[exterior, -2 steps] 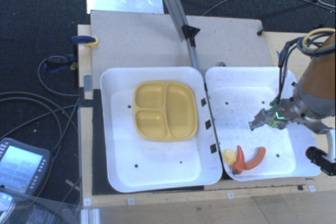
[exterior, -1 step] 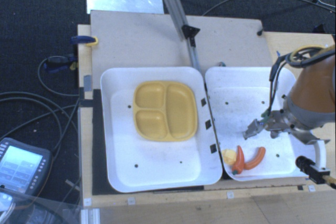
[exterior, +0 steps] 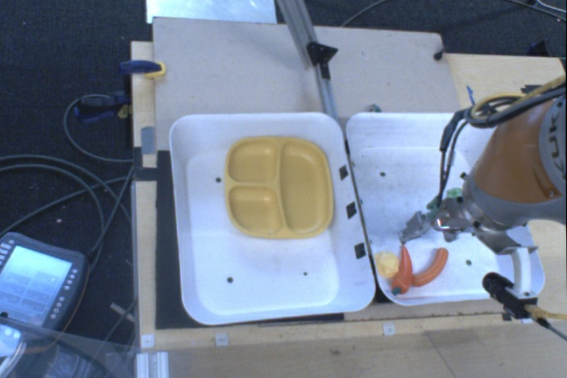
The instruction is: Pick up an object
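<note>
In the right bin (exterior: 390, 146), near its front edge, lie three small objects close together: a yellow lump (exterior: 387, 263), an orange carrot-shaped piece (exterior: 405, 270) and a curved orange sausage-shaped piece (exterior: 432, 266). My gripper (exterior: 423, 226) hangs just above and behind them, over the right bin, apart from all three. A bit of something green (exterior: 454, 193) peeks out beside the wrist; the arm hides most of it. The grey arm with its orange band (exterior: 518, 164) covers the bin's right side.
The left bin (exterior: 204, 279) holds a yellow divided plate (exterior: 279, 188) toward its back. A slanted metal pole (exterior: 297, 4) crosses the board behind the bins. Cables and a handheld pendant (exterior: 31, 279) lie on the floor at left.
</note>
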